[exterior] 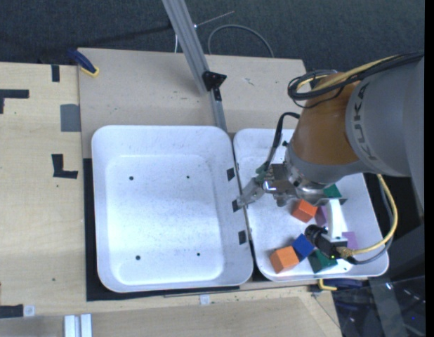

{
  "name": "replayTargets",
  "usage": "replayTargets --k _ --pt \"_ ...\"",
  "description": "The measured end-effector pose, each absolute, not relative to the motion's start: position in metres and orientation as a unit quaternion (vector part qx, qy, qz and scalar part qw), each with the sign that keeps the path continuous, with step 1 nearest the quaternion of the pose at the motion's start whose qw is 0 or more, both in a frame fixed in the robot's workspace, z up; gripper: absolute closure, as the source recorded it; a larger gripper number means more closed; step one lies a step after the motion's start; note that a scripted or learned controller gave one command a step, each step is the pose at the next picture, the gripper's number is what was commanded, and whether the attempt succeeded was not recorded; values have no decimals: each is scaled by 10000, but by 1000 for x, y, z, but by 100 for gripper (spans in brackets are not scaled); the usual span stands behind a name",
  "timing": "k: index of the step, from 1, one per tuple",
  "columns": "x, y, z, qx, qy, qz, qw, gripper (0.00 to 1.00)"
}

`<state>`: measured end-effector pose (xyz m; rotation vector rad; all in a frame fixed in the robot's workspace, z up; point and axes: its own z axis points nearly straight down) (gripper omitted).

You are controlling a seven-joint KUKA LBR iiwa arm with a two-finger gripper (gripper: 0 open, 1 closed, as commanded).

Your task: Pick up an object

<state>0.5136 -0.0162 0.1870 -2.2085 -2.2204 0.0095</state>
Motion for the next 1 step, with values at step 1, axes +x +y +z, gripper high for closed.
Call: replayTargets --k 1 --pt "531 -15 296 -7063 -7079 -23 -26 0"
